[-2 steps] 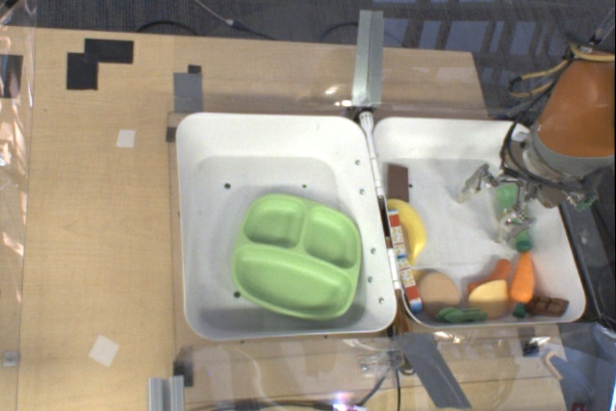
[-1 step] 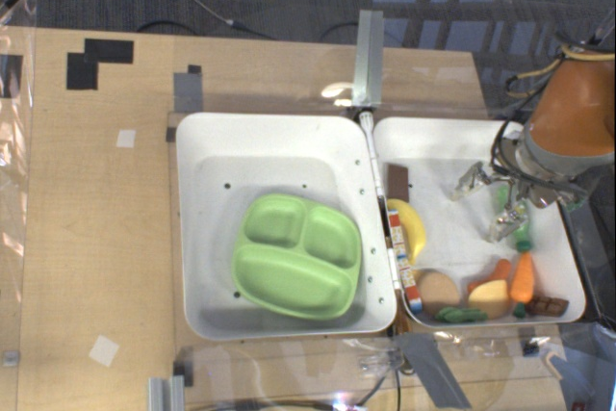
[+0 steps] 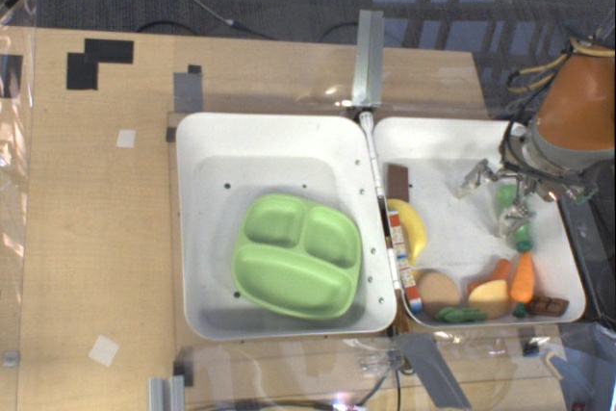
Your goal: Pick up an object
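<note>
My gripper hangs over the far right part of the right bin, below the orange wrist band. Its metal fingers stand spread apart, open. A small light green object lies in the gap between them, and neither finger closes on it. A darker green piece lies just in front of the gripper. Along the bin's left side lies a yellow banana, with a brown bar behind it. An orange carrot lies near the front right.
The front of the right bin holds a tan rounded item, a green bean, a yellow-orange piece and a brown block. A green compartment plate lies in the left bin. A wrapped bar lies along the divider.
</note>
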Robot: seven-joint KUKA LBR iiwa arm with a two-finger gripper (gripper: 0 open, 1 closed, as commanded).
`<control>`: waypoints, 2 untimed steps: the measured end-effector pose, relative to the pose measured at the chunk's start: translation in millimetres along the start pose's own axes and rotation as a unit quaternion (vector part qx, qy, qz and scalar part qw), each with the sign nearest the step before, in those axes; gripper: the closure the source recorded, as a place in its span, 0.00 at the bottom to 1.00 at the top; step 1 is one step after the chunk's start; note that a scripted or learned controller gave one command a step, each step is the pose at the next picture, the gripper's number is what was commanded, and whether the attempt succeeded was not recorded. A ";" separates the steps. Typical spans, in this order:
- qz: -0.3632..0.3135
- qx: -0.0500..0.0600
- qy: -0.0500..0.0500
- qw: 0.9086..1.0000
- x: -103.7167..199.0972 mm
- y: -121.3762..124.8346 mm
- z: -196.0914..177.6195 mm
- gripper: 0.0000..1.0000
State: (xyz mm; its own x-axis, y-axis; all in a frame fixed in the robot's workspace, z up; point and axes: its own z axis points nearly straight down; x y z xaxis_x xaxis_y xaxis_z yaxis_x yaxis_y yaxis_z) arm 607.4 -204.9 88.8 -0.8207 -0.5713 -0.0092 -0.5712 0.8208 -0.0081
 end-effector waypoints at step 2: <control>0.006 0.000 0.000 1.000 23.3 15.4 -1.0 0.00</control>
State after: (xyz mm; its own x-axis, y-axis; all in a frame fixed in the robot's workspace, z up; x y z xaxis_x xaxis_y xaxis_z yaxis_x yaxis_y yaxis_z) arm 579.4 -205.6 89.4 -0.8270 -0.5621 -0.0096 -0.5620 0.8271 -0.0087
